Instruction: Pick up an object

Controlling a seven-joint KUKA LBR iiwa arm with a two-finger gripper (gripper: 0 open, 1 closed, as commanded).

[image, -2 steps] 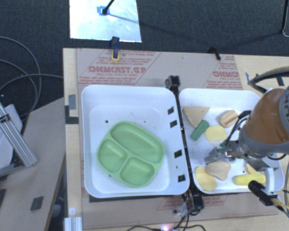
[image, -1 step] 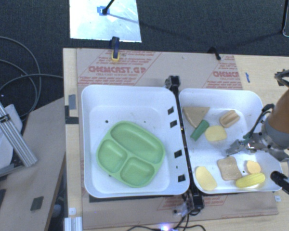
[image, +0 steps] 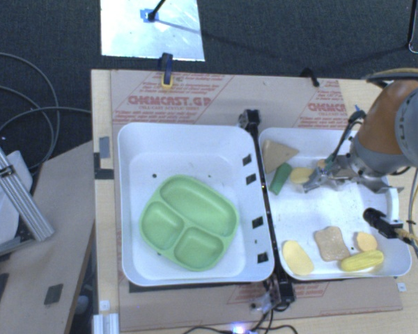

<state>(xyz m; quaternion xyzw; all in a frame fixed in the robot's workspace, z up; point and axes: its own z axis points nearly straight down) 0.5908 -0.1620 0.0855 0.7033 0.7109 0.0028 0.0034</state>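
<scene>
Two white bins sit side by side on the table (image: pixel 104 214). Left bin (image: pixel 136 152) has a green divided plate (image: pixel 188 221) with bare floor around it. In the right bin (image: pixel 404 259), the claw (image: pixel 313 181) hovers right over a pale yellow piece (image: pixel 299 175), just beside a green block (image: pixel 279 178). Can't tell if it's spread or pinching.

2 white bins: left bin (image: pixel 136 186), right bin (image: pixel 334 273). Left bin: 1 green divided plate (image: pixel 188 221), 3 compartments. Right bin: 7 items. 1 tan wedge (image: pixel 277 153), 1 green block (image: pixel 279 178), 1 yellow piece (image: pixel 299 175), 1 yellow oval (image: pixel 297 257), 1 tan slice (image: pixel 329 243), 1 small orange round (image: pixel 366 241), 1 yellow banana-like piece (image: pixel 362 261).
</scene>
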